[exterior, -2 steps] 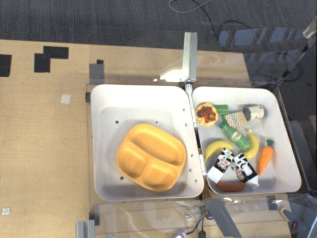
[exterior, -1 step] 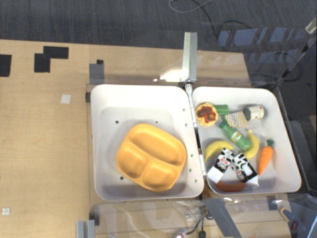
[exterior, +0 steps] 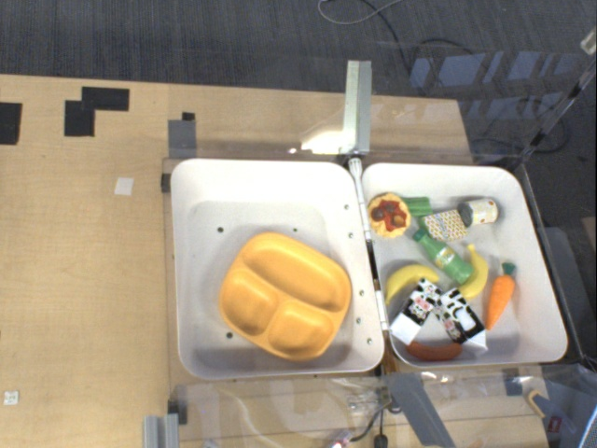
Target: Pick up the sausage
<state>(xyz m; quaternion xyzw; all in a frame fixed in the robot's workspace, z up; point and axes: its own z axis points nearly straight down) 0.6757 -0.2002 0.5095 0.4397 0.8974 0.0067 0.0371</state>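
Camera view, step: by my reading the pick has not begun; the sausage [exterior: 435, 351] lies untouched in the right bin [exterior: 550, 329], so the reach comes first.
Camera view, gripper: I cannot tell its state from this picture.
Camera view, sausage: a reddish-brown link lying flat near the front wall of the right bin, partly tucked under the black-and-white carton [exterior: 438, 315].
Camera view, next move: likely a descent over the sausage's exposed length, fingers straddling it across its short axis, close to the bin's front wall.
Camera view, obstacles: the carton overlaps the sausage's upper edge and may get nudged or grabbed instead; the front wall leaves little room on the other side.
Camera view, neighbours: a banana [exterior: 410, 278] just behind the carton, a carrot [exterior: 500, 299] to the right, a green bottle [exterior: 442, 256], a small tart [exterior: 389, 215].
Camera view, left bin [exterior: 187, 250]: holds a yellow divided tray [exterior: 284, 293], well apart from the task.
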